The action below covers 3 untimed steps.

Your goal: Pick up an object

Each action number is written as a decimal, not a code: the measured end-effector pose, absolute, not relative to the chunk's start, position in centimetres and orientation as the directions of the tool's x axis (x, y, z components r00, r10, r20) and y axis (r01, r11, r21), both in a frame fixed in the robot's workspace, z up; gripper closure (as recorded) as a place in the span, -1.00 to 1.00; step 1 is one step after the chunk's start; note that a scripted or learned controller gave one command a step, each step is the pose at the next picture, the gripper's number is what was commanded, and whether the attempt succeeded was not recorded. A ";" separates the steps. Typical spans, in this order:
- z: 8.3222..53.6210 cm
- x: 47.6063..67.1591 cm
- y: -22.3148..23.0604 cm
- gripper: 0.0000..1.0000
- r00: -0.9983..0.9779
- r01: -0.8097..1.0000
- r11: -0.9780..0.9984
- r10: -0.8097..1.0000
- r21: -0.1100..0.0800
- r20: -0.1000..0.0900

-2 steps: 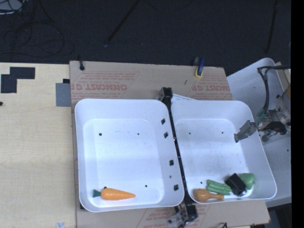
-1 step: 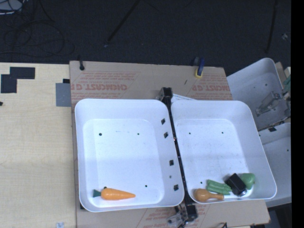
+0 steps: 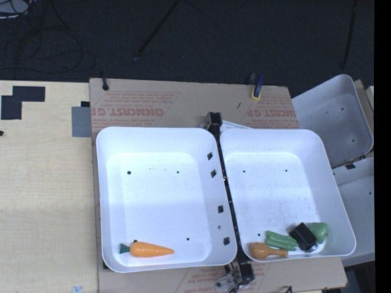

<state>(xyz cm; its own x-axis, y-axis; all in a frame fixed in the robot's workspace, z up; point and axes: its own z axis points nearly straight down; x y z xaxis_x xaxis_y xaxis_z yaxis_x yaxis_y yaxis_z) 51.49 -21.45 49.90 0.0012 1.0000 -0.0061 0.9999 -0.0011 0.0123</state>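
An orange carrot point(image 3: 150, 249) with a green top lies flat near the front left corner of the left bin point(image 3: 110, 163). At the front right of the right bin point(image 3: 317, 157) sit a tan pear-shaped piece point(image 3: 267, 251), a green bean-like piece point(image 3: 280, 240), a black block point(image 3: 303, 236) and a green rounded piece point(image 3: 319, 229), all crowded close together. The black block rests against the green pieces.
Both white bins stand side by side on a cardboard sheet point(image 3: 183, 105) over a wooden bench. A black divider strip point(image 3: 221, 188) runs between the bins. A grey metal plate point(image 3: 333, 118) lies at the right. A blue and yellow clamp point(image 3: 257, 86) sits at the cardboard's back edge.
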 end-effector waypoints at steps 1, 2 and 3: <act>53.8 63.6 -21.1 -1.00 -0.008 1.000 0.008 1.000 0.005 -0.002; 54.7 63.3 -20.9 1.00 -0.010 1.000 0.010 1.000 -0.005 -0.001; 53.6 64.5 -11.9 1.00 -0.009 1.000 0.009 1.000 -0.004 0.003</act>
<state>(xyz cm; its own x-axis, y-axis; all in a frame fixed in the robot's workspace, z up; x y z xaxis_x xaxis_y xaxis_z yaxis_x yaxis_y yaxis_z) 64.50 -11.87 53.65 -0.0094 0.9999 0.0035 0.9999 0.0094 -0.0045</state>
